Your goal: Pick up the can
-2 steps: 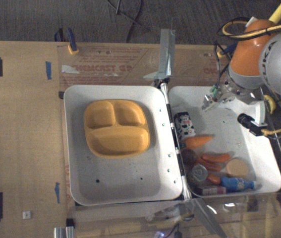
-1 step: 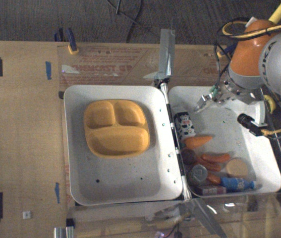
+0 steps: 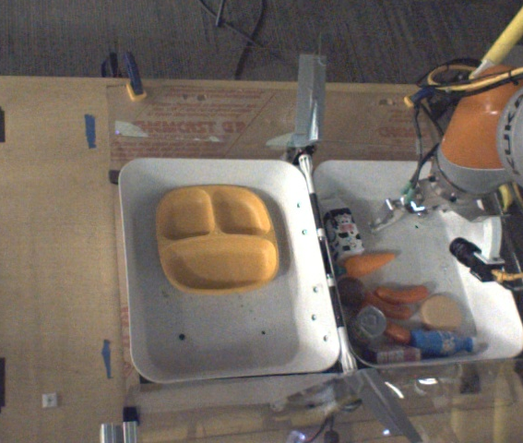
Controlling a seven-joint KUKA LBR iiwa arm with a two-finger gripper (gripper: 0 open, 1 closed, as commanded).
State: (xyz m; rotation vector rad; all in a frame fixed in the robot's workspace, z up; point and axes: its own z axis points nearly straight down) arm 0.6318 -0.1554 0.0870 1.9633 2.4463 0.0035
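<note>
Tool (image 3: 398, 206) low over right bin's (image 3: 505, 326) far side, grip state impossible to tell. Can (image 3: 369, 323) well apart, on its side near front edge beside carrot (image 3: 368, 264) and sausages (image 3: 401, 295). Yellow tray (image 3: 215, 238) in left bin (image 3: 141, 275).

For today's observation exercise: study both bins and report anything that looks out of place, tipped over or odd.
The yellow divided plate in the left bin appears to lie upside down, its sections bulging upward. In the right bin, the can, carrot and small carton lie crowded along the left wall. Nothing looks spilled or broken.
</note>
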